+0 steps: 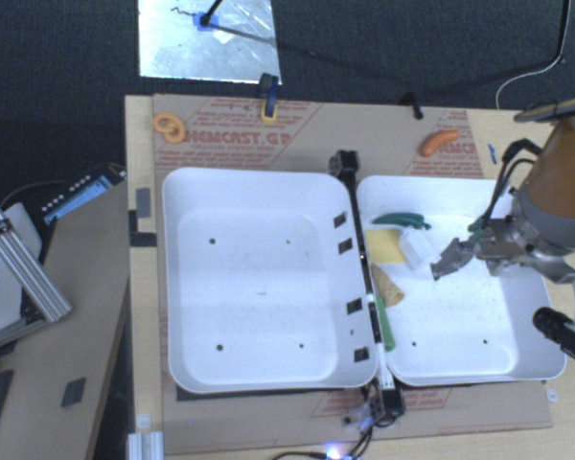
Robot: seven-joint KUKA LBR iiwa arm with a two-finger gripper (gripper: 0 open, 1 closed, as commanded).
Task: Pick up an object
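The arm is cut off by the picture's right edge. The gripper is too small and dark to read. The right bin has its right rim partly hidden beneath the arm.

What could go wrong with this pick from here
The gripper hangs beside a tight cluster at the right bin's left wall: a white block, a yellow sponge, a green tool and a tan piece. Risks: it may nudge the block instead of gripping it, catch two items together, or strike the divider.
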